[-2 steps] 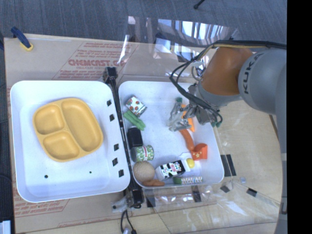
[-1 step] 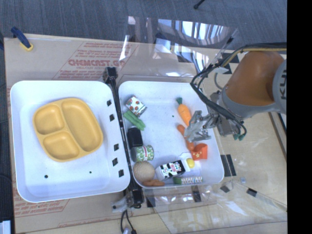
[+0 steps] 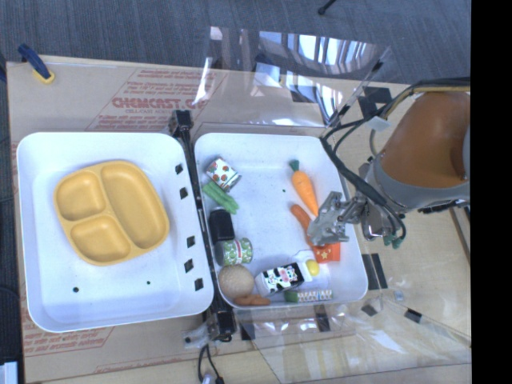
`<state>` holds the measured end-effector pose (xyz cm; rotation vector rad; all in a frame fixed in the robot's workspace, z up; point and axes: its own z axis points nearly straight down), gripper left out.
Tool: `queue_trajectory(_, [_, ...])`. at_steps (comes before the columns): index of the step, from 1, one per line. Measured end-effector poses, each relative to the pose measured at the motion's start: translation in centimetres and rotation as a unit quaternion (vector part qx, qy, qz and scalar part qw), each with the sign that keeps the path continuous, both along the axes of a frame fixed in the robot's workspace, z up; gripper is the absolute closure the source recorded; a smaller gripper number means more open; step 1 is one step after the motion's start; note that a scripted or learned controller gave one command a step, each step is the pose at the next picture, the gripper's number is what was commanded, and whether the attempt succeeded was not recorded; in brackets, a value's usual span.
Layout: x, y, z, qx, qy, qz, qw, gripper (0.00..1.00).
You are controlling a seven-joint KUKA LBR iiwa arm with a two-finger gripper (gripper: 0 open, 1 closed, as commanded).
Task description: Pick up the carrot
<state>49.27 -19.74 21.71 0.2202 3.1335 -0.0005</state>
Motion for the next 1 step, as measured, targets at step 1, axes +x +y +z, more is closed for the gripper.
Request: queue_trajectory(1, [-1.04,0.80,-10.77,-0.0007,-0.004,0.013,0.9999,1.00])
